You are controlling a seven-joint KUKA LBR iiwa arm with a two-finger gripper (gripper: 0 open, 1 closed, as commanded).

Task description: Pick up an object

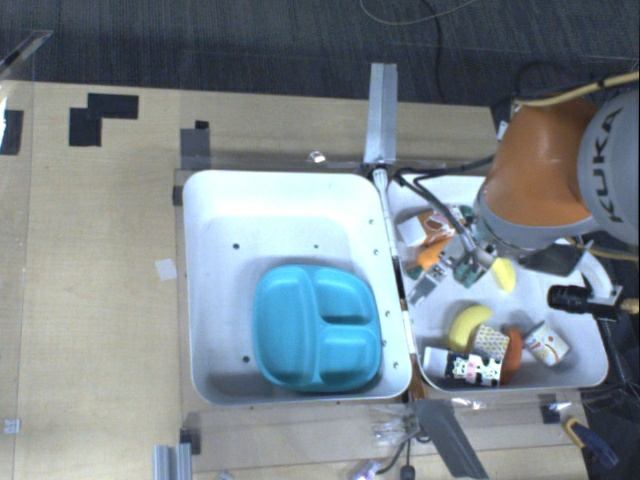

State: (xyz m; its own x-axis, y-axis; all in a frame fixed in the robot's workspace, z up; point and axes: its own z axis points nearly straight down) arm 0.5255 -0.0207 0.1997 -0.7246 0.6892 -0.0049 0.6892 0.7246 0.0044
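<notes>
Clutter fills the right bin (590, 368) — yellow lemon (470, 323) near its middle, below the gripper (452, 264). Whether the jaws are open I cannot tell; best descend squarely over the lemon — avoiding neighbours.

— Where was the camera when you ran this?

— I had one fixed camera above the worktop (90, 268), tilted a little and looking down on both bins.

— How near was it?

— Fairly far back. The left bin (210, 218) and the right bin (590, 363) both fit in frame, with dark floor (250, 18) along the top edge.

— And the arm?

— The arm (545, 168) came in from the right edge, bulking large over the right bin, nearer the lens.
</notes>
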